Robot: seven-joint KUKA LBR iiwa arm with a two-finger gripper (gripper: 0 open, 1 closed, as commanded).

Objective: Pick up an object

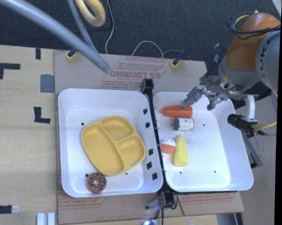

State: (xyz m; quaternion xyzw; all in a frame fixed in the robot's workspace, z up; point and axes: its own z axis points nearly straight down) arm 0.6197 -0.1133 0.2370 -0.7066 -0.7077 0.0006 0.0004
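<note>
You see the gripper [200, 100] with its fingers spread, over the right bin [223, 149], holding nothing. The carrot [175, 111] lies just beside one fingertip, above the can [183, 124] and the yellow bottle [180, 151].

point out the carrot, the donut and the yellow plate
carrot [174, 111], camera view, middle of its orange body
donut [96, 182], camera view, its frosted ring
yellow plate [113, 144], camera view, ridge between compartments

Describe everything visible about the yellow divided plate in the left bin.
The yellow divided plate looks like matte plastic, a rounded shape with three compartments split by raised ridges. It lies flat, turned at a slant, on the floor of the left bin. A chocolate donut sits just off its lower edge; contact cannot be told.
</note>
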